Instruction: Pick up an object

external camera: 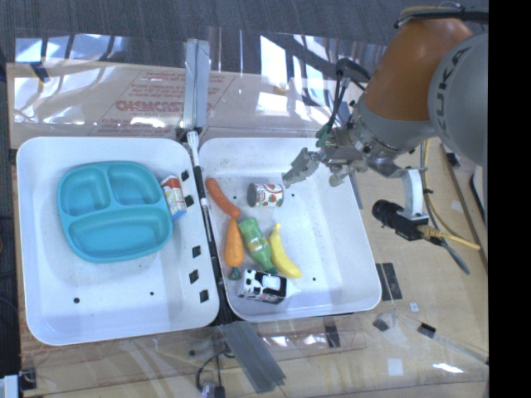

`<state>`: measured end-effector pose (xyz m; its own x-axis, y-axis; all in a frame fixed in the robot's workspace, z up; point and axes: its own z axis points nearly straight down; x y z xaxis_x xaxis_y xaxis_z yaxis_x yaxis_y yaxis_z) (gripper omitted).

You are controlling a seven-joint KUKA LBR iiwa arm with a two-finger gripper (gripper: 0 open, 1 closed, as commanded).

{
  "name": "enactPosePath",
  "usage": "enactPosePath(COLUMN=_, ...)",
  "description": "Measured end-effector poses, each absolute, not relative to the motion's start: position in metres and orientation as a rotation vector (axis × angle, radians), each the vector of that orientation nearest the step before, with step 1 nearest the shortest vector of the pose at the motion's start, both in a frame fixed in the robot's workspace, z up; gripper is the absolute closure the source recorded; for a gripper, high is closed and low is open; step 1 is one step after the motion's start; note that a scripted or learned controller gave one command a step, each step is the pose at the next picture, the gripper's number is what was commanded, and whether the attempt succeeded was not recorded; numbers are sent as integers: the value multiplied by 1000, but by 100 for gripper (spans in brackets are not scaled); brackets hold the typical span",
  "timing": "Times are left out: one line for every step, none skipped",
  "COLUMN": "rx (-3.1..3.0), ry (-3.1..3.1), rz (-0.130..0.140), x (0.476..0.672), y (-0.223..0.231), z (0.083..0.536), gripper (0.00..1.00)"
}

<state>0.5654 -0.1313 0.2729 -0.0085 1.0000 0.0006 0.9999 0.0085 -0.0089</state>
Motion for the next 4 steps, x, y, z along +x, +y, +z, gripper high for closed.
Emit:
enactPosePath(rx=-2028, ry=-2388, rz=8, x=548, y=-120, z=112, gripper=0)
enactPosePath(rx=-2075, ry=-2367, rz=4, x=482, y=-111, z=91, gripper=0)
enactPosePath(rx=-2055, ry=-2372, rz=5, x=482, y=-108, z=96, gripper=100)
enactPosePath(rx=-2262, ry=-2172, rz=7, x=477, y=-76, z=188, gripper=100)
